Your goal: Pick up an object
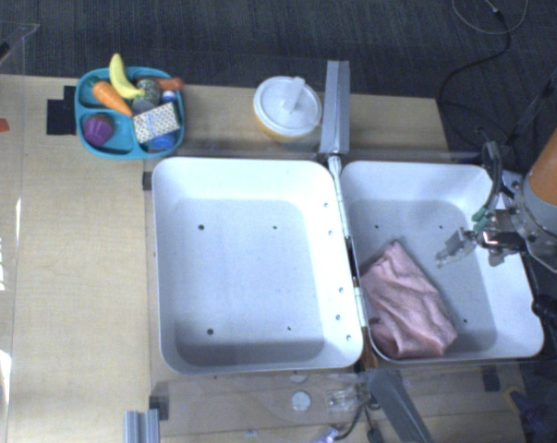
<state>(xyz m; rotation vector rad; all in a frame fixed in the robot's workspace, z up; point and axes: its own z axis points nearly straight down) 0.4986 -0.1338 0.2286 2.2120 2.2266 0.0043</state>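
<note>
**Robot gripper above the right bin, pink cloth lying below it**

The gripper (455,247) sits over the right-hand part of the right bin (417,178), reaching in from the right edge of the bench. Its two thin fingers (447,253) point left and slightly down, and they look spread apart with nothing between them. Behind the gripper, the grey arm (537,233) runs off to the right, with its orange band (553,166) showing at the frame's right edge.

A crumpled pink cloth (405,301) lies on the bin floor, in the bin's front left corner, close against its left wall. The gripper is near the cloth's upper right edge but apart from it.

The left bin (246,266) stands just beside the right one, the two sharing a metal divider strip (334,109) that runs back toward the far edge of the bench.

Behind the left bin, near the far edge of the bench, stands a round white lidded container (288,106). Further left, toward the far left corner, a blue divided tray (86,144) holds toy food, including a banana (122,77) and a carrot (111,98).
</note>
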